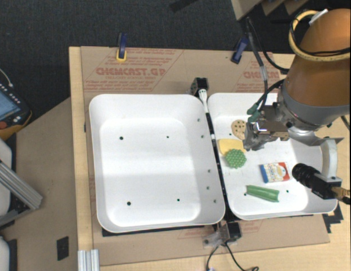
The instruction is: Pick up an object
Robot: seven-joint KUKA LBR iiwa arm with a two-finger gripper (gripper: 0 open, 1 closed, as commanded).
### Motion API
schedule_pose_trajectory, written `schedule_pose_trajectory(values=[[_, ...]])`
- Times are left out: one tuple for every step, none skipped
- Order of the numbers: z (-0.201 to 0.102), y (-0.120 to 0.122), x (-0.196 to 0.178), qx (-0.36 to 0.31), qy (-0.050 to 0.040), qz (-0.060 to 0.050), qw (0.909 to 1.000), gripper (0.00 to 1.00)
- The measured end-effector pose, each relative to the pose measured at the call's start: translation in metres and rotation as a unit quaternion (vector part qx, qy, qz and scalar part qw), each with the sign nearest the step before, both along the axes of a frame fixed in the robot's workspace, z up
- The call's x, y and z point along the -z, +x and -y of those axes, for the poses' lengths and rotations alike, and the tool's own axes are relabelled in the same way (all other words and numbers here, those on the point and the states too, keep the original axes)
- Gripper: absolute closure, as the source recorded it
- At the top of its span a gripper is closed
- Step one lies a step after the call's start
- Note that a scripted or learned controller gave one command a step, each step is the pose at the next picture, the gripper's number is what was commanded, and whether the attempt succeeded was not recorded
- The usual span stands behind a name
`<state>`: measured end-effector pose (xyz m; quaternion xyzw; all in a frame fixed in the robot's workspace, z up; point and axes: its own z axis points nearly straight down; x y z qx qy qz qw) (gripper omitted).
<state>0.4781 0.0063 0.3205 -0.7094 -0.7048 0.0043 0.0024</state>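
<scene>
In the right bin [311, 203] lie a round tan cookie [238, 128], a yellow block [229, 145], a green bumpy ball [236, 159], a green bean-like piece [262, 193] and a small red, white and blue packet [274, 172]. My gripper [252, 141] hangs low over the bin just right of the yellow block and the cookie, above the ball. I see nothing between its dark fingers, and the wrist hides how they stand.
The left bin [110, 117] lies beside the right one, with a black divider strip [212, 140] between them. A black cylinder [311, 178] on the arm sticks out over the right bin's right side. Clamps [122, 48] hold the cardboard base at the back.
</scene>
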Motion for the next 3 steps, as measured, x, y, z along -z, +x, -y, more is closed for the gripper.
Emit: schedule_pose_trajectory(values=[[-0.045,0.002,-0.075,-0.006,0.0023,0.009,0.9999,1.00],[-0.054,0.000,-0.013,-0.003,0.0010,0.001,1.0000,1.00],[-0.033,0.002,-0.034,-0.002,0.0011,0.006,1.0000,1.00]])
